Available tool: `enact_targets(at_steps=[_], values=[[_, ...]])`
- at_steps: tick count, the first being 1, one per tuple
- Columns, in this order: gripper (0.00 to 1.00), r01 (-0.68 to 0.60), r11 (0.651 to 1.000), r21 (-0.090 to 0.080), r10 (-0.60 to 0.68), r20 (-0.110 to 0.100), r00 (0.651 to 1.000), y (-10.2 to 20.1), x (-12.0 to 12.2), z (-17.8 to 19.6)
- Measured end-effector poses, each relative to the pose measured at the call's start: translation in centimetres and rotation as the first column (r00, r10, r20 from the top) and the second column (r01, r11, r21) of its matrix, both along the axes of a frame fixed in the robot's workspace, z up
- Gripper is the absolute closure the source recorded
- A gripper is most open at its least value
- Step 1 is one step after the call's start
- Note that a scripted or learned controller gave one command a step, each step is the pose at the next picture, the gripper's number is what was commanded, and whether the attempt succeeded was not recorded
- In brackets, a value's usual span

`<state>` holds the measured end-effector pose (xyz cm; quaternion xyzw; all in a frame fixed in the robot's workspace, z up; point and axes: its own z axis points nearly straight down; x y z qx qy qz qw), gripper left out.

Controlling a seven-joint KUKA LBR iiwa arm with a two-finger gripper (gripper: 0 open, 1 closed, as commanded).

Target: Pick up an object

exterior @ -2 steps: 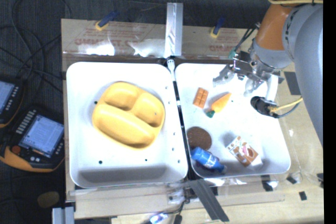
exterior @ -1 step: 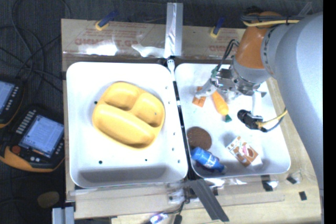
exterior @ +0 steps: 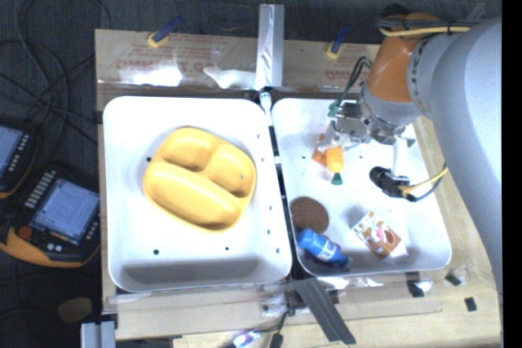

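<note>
My gripper (exterior: 344, 130) hangs over the upper part of the right bin (exterior: 428, 253), at the end of the grey arm with its orange band (exterior: 393, 73). Just below it and slightly left lies a small orange object (exterior: 331, 158), with a tiny green piece (exterior: 336, 178) beneath that. The gripper's tip is close to the orange object, and I cannot see if they touch. Lower in the same bin lie a brown round disc (exterior: 310, 214), a blue crumpled object (exterior: 321, 247) and a small white and brown packet (exterior: 378, 235).
The left bin (exterior: 122, 257) holds a large yellow rounded object (exterior: 201, 176). A black cable end (exterior: 386, 179) hangs by the arm over the right bin. A metal divider (exterior: 271, 53) stands between the bins at the back. Handheld devices (exterior: 53, 212) lie off the bench at left.
</note>
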<state>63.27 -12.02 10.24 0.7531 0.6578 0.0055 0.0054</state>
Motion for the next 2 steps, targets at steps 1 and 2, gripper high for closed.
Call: enact_targets(at_steps=[1,2], values=[[1.0,-0.058,0.998,0.0,0.058,-0.017,0.998,-2.5,0.1,4.1],[1.0,-0.102,0.995,0.001,0.102,-0.018,0.995,2.3,-4.6,12.9]])
